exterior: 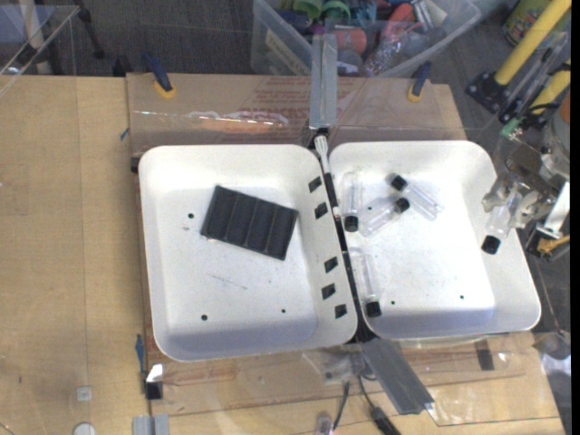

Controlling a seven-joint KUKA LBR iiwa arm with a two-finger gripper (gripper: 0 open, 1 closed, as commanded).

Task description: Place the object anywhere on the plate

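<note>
Vial (496, 225), clear w/ a black cap at its lower end, is what we see in the gripper (509, 205): the fingers are clamped on its upper part and the tube hangs tilted, cap pointing down and slightly to the view's left. It sits over the right-hand part of the right bin (471, 297), near that bin's right wall. We can't tell whether the cap touches the bin floor.

The plate (249, 222), a dark ribbed rectangle, lies flat in the left bin (172, 324), approx in its middle and turned at a slant. It's well apart from the held vial, w/ the ridge between the bins in the way.

Four more clear vials lie in the right bin. Two cross near each other in its upper middle: one (415, 195) w/ its cap toward the back, the other (382, 216) just below it. A third (351, 198) lies along the left wall. A fourth (365, 284) lies lower down by the same wall, cap toward the front.

Small black clips (329, 263) run along the ridge where the bins meet. Behind the bench we see a clear tub (272, 25) of coloured items.
</note>
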